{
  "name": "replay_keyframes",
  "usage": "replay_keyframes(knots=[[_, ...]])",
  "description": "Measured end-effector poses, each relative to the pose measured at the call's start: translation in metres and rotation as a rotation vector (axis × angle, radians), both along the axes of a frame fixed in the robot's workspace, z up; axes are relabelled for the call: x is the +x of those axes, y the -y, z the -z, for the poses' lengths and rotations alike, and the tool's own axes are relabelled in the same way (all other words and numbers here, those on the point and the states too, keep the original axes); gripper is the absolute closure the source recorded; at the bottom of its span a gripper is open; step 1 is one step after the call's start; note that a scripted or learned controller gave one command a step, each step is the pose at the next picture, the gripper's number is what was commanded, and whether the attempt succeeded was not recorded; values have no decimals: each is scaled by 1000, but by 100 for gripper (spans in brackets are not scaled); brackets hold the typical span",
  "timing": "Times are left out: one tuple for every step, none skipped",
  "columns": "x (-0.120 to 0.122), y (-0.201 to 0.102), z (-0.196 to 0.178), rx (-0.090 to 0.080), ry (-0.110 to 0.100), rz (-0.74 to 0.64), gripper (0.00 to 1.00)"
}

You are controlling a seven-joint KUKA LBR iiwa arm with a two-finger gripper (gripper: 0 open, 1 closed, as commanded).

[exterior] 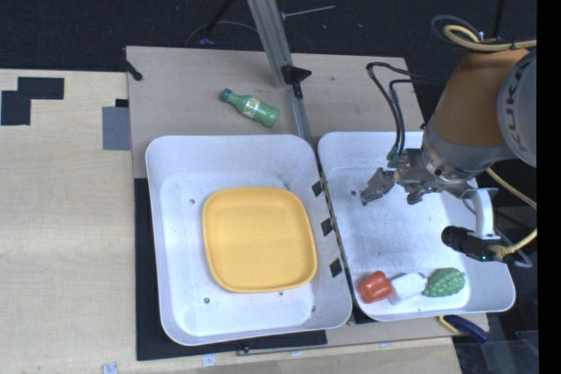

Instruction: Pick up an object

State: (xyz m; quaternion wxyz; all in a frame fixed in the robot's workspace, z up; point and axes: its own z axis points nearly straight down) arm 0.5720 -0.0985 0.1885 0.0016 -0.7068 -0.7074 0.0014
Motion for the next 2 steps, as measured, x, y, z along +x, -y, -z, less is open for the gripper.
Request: replay_keyframes(knots=[[0,6,45,0,-1,1,0],[-1,6,97,0,1,0,0]])
